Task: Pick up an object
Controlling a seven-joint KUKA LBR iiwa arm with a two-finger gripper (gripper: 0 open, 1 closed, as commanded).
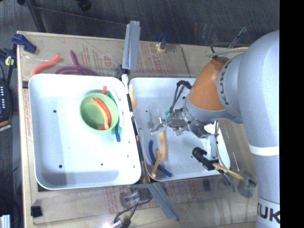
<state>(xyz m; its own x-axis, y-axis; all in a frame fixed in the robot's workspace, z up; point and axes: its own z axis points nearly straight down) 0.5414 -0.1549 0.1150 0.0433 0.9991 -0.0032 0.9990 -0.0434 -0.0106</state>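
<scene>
While the gripper (159, 125), its grip state not discernible, hangs at centre frame in the right bin (190, 87), it should be centred over the orange strip (163, 145) just below it before being closed

You're looking at a brightly, evenly lit view, with light falling from overhead. The left bin (52, 141) is close to washed out, its white floor nearly featureless, with a soft grey shadow along its near wall. A small hot glare sits on the bench (95, 208) at the bottom edge. The arm (256, 94) casts a diffuse shadow into the right bin (147, 91). Fine detail around the wrist is soft, perhaps slightly blurred. The carpet above stays dim.
</scene>
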